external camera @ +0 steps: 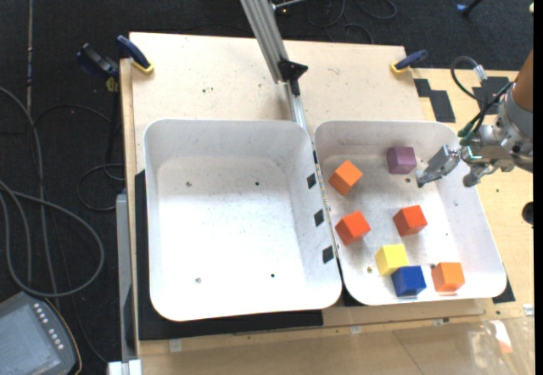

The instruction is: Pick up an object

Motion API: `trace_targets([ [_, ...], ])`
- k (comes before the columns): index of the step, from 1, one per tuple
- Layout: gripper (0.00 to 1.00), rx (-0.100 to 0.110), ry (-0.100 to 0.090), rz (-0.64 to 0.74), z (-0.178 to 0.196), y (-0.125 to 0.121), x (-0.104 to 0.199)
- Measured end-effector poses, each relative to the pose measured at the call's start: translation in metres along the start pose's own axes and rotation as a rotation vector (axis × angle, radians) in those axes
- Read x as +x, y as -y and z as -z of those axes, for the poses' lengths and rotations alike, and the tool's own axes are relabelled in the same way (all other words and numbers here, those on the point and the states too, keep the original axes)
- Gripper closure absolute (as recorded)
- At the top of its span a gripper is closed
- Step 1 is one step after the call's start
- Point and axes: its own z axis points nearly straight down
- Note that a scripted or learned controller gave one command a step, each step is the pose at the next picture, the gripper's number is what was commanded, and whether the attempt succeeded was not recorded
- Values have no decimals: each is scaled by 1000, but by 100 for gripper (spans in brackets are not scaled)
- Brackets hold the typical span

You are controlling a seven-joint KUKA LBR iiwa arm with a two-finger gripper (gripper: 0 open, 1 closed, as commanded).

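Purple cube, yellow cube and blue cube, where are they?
purple cube [400, 159], camera view, on its top face.
yellow cube [390, 257], camera view, on its top face.
blue cube [409, 280], camera view, on its top face.
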Motion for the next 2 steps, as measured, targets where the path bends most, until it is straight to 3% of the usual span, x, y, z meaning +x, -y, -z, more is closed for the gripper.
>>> trace_targets([
  [1, 0, -4, 1, -2, 2, -1, 0],
  [2, 0, 1, 0, -2, -45, -7, 4],
])
